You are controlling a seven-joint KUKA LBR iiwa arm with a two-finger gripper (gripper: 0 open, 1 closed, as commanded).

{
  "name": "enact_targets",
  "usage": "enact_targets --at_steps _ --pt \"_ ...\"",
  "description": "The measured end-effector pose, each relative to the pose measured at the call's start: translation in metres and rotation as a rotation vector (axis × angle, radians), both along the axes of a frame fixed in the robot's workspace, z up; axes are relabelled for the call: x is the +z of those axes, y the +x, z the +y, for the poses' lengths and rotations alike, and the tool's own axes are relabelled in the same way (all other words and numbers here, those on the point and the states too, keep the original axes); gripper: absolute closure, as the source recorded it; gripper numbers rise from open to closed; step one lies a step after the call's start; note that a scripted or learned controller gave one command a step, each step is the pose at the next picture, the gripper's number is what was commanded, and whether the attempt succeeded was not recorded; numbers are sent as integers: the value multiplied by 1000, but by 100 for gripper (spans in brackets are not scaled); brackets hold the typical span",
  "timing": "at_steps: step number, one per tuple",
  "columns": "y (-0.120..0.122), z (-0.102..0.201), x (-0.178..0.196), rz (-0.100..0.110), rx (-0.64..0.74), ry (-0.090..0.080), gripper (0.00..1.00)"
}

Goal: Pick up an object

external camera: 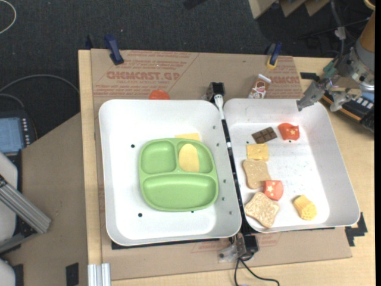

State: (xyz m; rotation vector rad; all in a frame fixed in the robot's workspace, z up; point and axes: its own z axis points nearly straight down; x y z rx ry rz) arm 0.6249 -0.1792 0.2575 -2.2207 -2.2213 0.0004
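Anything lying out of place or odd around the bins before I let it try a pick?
Yes. A small carton lies tipped on the cardboard behind the right bin, outside it. An orange piece sits behind the left bin. A yellow slice pokes from under the green tray.

Right bin is crowded down its left side, wide open on the right

The food pieces run down the left half of the right bin (339, 159): chocolate piece (264, 135) and red piece (289, 131) up top, then cheese square (258, 152), toast slice (256, 173), tomato piece (274, 189) and cracker (262, 209) nearly touching, corn piece (305, 207) a bit apart. The bin's right half is bare floor. The gripper (318, 94) hangs over the upper right rim. In the left bin (113, 159) the green tray (177, 174) takes the middle, bare margin all round
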Motion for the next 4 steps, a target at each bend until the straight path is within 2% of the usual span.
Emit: enact_targets --at_steps 1,2,3,4 --pt "-28 38 -109 10 2 4 0" --pt "45 -24 -143 -9 0 -5 0" --pt "26 5 -173 1 1 1 0" --pt "28 4 -158 -6 2 -2 100"
